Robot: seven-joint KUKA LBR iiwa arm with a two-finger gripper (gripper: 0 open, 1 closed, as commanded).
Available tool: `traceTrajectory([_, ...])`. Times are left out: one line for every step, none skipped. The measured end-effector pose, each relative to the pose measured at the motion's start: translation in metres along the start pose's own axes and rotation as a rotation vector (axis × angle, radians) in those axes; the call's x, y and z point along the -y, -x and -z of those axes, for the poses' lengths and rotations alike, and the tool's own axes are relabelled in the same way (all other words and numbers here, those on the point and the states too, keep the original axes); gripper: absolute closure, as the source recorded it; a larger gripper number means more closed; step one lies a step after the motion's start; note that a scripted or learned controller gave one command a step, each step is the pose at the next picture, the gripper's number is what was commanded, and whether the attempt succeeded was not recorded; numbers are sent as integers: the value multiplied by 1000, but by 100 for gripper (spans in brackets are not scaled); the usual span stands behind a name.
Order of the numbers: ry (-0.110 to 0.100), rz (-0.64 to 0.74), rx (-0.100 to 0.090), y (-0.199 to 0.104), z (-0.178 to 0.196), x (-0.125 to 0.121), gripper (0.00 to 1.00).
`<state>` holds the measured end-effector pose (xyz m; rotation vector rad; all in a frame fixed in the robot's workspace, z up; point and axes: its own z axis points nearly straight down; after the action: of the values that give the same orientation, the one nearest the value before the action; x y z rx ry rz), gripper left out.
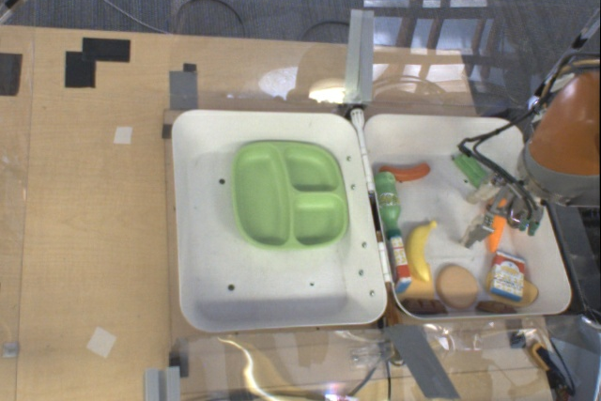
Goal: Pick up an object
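Observation:
The right bin (554, 296) holds several items. A red sausage (406, 172) lies at its back left. A green bottle (386, 192) with a red and white lower part runs along the left wall. A yellow banana (421, 251) and a brown round potato-like item (457, 286) sit toward the front. A small white and red carton (507, 276) rests at the front right. My gripper (488, 225) hangs over the right half of this bin, just behind the carton, with a small orange piece (497, 238) right at its tip. The arm's orange band (568, 131) is above it on the right.
The left bin (202, 296) carries a green divided plate (288, 192) in its middle. A thin divider rim (368, 202) separates the two bins. Black cables (488, 146) loop from the wrist over the right bin's back. Wooden bench surface lies to the left.

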<state>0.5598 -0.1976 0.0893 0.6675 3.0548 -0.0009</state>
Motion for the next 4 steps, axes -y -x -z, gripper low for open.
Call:
traceTrajectory([0, -89, 1, -19, 1, -3, 0])
traceTrajectory([0, -141, 2, -42, 1, 16, 0])
traceTrajectory([2, -134, 18, -38, 15, 14, 100])
traceTrajectory([5, -144, -4, -105, 100, -103, 100])
